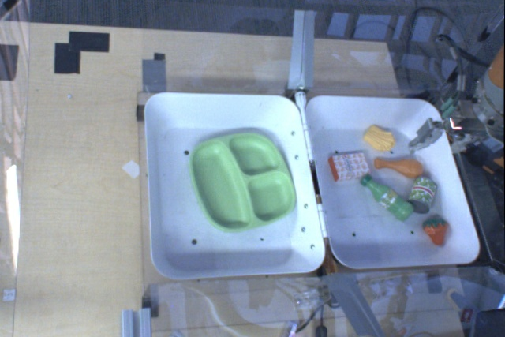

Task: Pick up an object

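The right bin [347, 237] holds several small toys: a yellow corn piece [379, 139], a red-and-white box [348, 166], an orange drumstick [399, 166], a green bottle [387, 197], a small green-labelled can [423, 191] and a red strawberry [435, 229]. My gripper [427, 134] hangs over the bin's far right corner, just right of the corn and above the drumstick. Nothing shows between its fingers.
The left bin [170, 170] carries a green divided tray [243, 179]. A metal divider post [300, 51] stands behind the seam between the bins. Cables and arm hardware [473, 102] crowd the right edge. Bare wooden bench [71, 170] lies to the left.
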Robot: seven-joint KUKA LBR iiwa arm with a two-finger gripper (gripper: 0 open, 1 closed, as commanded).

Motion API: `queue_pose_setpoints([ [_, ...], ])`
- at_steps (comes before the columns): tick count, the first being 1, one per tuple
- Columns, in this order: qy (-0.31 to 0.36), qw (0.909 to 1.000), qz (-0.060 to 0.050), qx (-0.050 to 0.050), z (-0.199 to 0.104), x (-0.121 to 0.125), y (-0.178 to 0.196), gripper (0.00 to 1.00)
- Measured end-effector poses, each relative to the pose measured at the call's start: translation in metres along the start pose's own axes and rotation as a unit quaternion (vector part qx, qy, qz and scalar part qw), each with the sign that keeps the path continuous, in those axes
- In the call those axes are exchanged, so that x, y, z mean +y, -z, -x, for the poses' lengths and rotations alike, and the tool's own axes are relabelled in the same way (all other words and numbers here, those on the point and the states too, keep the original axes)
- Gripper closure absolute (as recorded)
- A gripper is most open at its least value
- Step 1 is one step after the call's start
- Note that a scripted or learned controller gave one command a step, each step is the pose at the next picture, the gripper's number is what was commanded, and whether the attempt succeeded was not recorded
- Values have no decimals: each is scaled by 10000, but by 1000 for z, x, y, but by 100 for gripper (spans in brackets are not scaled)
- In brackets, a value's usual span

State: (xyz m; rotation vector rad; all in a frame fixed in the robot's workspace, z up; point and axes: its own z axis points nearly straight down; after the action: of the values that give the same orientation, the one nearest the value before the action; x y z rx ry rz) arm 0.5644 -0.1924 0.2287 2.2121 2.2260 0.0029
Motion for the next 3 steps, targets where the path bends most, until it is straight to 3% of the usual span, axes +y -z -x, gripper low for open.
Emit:
queue_pose_setpoints([
  [1, 335, 9994, 47, -9, -20, -19, -139, 0],
  [2, 809, 9967, 43, 2, -73, 48, -140, 0],
  [3, 488, 9987, -154, 50, -68, 93, -141, 0],
])
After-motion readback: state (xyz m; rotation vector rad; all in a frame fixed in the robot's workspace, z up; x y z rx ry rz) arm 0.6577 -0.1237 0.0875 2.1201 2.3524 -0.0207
